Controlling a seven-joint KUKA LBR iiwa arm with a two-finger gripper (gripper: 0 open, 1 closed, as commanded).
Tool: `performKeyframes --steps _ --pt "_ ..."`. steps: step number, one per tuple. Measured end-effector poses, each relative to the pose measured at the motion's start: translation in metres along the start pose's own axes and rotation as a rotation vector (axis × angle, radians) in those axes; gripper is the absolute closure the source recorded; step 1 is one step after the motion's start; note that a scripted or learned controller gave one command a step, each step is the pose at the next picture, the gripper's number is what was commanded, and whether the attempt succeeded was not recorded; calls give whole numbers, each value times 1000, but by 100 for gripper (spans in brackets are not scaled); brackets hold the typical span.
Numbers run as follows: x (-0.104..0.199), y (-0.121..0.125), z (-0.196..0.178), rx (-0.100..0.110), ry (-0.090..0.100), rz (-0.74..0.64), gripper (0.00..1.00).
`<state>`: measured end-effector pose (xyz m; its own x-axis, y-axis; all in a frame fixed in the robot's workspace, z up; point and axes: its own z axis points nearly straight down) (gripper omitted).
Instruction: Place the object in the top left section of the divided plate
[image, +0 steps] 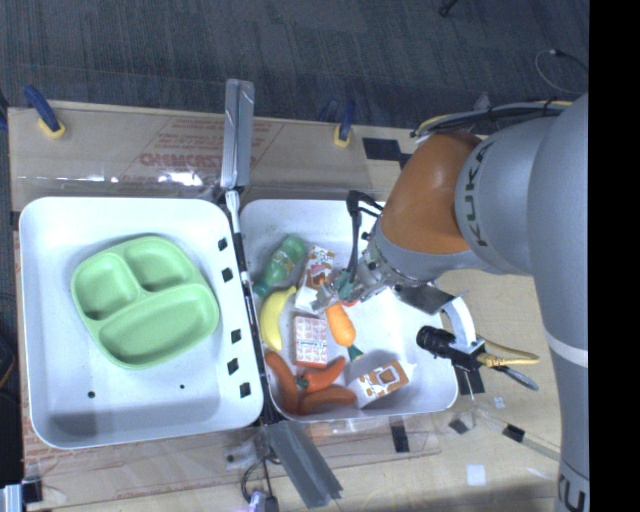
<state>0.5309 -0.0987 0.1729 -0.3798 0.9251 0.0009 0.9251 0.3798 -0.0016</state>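
Note:
A green divided plate (145, 297) lies in the left bin (60, 400), with two small sections on its far side and one large section nearer me. My gripper (342, 290) is low in the middle of the right bin (435, 385), among a pile of toy foods. An orange carrot (342, 324) sits right under the gripper's tip and looks to be touching it; the wrist hides whether it is held. Beside the gripper are a small printed carton (319, 264) and a green bottle (284, 259).
The right bin also holds a yellow banana (271, 318), a printed snack box (310, 340), red sausages (305, 385) and a small packet (381, 379). A raised divider with black clips (238, 300) separates the bins. The arm's orange band (430, 195) overhangs the right bin's far side.

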Motion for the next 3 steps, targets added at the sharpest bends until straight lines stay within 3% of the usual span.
performKeyframes --steps 1,2,3 --pt "-69 -9 19 0 0 -4 100" --pt "-88 19 12 -2 -1 -5 100" --pt "-36 57 56 -29 -17 120 100"
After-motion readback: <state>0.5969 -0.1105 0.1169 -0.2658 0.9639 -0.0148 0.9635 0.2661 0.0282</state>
